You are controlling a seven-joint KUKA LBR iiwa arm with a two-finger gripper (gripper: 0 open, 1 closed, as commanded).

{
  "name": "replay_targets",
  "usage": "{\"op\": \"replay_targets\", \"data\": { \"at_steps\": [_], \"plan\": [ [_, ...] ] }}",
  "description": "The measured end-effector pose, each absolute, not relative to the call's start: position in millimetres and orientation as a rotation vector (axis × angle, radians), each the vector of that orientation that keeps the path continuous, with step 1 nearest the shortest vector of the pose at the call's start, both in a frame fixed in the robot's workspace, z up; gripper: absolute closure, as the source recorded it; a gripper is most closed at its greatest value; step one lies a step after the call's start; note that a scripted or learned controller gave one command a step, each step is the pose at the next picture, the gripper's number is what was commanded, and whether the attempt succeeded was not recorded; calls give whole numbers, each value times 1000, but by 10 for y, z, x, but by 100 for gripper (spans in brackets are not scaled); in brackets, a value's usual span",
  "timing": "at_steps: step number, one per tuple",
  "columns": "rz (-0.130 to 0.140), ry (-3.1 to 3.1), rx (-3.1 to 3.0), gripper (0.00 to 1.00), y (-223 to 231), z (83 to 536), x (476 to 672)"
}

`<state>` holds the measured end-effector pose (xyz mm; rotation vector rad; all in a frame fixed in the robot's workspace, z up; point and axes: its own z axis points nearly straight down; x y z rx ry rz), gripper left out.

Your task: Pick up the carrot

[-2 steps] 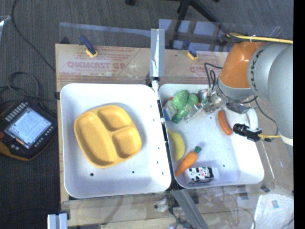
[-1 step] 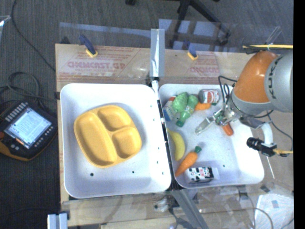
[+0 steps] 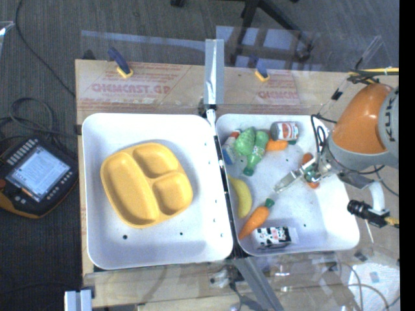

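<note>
Carrot (image 3: 254, 218) seen lying in right bin (image 3: 337, 229) near front edge, orange body pointing front-left, green top toward tool. Banana (image 3: 242, 195) just beside it on left, black-and-white carton (image 3: 272, 236) just right of its tip. Tool (image 3: 290, 181) poised over bin middle, apart from carrot; grip state cannot be told. Yellow 3-compartment tray (image 3: 147, 183) seen in left bin (image 3: 104, 251).
</note>
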<state>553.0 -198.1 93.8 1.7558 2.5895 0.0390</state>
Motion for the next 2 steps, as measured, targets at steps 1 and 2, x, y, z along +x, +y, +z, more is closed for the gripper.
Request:
{"op": "replay_targets", "data": {
  "at_steps": [1, 2],
  "plan": [
    [9, 2484, 1902, 0, -1570, 888, 6324],
    [-1, 2513, 1894, 0, -1779, 873, 6485]
  ]
}}
